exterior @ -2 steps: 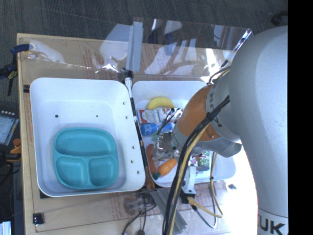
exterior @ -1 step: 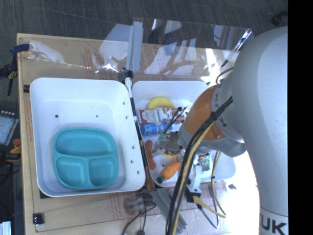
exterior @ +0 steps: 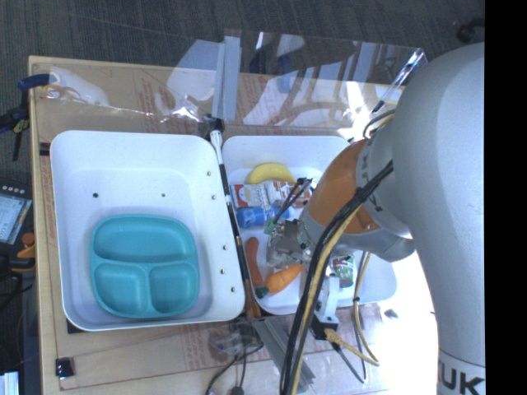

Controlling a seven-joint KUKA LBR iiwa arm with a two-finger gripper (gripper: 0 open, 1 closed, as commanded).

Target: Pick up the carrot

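Two white bins sit side by side on the table. The left bin holds a teal tray w/ three compartments, lying flat toward the bin's near-left part. The right bin is largely covered by the arm, which comes in from the right; its grey body and orange band sit over the bin's middle and right.

The carrot lies in the right bin near the front wall, tilted, thick end up-right, tip down-left. Just left of it is a slim reddish-brown item, roughly upright along the bin's left wall; what it is can't be made out. Behind those: a blue item, a red-and-white packet, and a banana toward the back of the bin.

The pincer is low in the right bin, directly above the carrot in the view and v. close to its thick end. Whether it touches the carrot can't be told; the metal parts there are dark and cluttered. Can't tell if the pincer is open or closed, and no item is clearly seen between its tips.

Cables run down from the wrist across the bin's front edge and onto the table. A clear sheet stands behind the bins, w/ bright reflections on it.
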